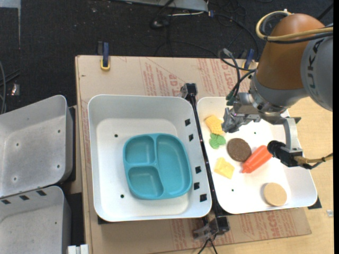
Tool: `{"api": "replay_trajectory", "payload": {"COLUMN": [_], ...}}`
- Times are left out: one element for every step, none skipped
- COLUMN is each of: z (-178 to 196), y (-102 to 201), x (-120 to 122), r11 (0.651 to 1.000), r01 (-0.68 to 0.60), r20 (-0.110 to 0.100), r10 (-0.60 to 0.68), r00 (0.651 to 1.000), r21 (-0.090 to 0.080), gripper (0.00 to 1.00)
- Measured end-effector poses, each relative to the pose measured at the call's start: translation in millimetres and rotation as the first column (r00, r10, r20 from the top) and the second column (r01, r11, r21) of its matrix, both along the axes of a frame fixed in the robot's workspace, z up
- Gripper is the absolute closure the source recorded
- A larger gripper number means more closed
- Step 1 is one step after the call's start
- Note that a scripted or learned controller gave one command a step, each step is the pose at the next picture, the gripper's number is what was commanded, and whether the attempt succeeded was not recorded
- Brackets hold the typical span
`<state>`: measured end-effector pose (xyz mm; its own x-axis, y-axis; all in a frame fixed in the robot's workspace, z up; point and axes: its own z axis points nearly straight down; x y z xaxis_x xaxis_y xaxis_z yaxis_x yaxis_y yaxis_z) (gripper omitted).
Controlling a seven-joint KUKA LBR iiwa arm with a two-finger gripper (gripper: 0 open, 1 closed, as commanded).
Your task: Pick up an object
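The right bin (296, 197) holds several toy foods: a yellow piece (214, 124) at its far left, a green piece (216, 141) just below it, a brown round cookie (239, 149), an orange carrot (256, 159), a yellow cheese wedge (224, 168) and a tan round biscuit (275, 194). My gripper (233, 121) hangs low over the bin's upper left, right beside the yellow piece and above the brown cookie. Nothing shows between its fingers.
The left bin (106, 142) holds a teal divided tray (157, 166). A black divider with clips runs between the two bins. Cables and a black fitting (283, 153) hang from the wrist over the right bin. White bin lids (32, 142) lie at the far left.
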<state>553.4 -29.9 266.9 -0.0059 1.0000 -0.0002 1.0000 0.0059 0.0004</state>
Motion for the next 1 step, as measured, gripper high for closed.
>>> {"api": "replay_trajectory", "payload": {"z": [0.0], "y": [46.0], "x": [15.1], "r11": [1.0], "r01": [-0.002], "r20": [0.002], "r10": [0.002], "r00": [1.0], "r21": [0.001], "gripper": [1.0]}}
